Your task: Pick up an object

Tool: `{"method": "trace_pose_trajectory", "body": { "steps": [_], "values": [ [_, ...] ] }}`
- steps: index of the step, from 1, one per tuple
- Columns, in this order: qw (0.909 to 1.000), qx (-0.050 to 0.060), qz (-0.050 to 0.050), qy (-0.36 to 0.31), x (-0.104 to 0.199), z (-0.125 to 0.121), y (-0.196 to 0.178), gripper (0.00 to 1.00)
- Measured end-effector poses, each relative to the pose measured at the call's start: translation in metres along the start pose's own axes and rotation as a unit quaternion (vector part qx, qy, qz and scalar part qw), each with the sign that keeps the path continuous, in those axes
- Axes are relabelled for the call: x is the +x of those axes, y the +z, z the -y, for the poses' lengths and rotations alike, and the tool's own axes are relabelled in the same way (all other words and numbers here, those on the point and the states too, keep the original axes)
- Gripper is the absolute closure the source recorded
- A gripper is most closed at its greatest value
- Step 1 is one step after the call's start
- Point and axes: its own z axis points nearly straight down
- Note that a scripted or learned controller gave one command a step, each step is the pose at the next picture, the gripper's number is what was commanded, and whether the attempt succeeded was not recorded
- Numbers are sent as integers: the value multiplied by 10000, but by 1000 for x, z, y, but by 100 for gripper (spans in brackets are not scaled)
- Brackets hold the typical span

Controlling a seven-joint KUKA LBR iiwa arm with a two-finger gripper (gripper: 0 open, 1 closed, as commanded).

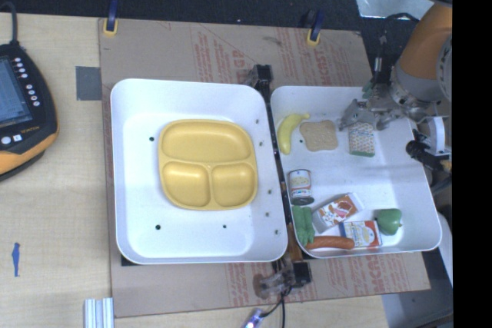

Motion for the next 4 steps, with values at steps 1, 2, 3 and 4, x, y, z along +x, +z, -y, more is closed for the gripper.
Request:
{"method": "trace_pose_trajectory", "body": {
  "steps": [1,2,3,4],
  "values": [
    [10000,10,6,3,0,35,0,0],
    [10000,-4,4,5,-1,27,0,0],
    [10000,13,3,6,0,41,0,0],
    [10000,-3,2,10,3,22,0,0]
  ]
}}
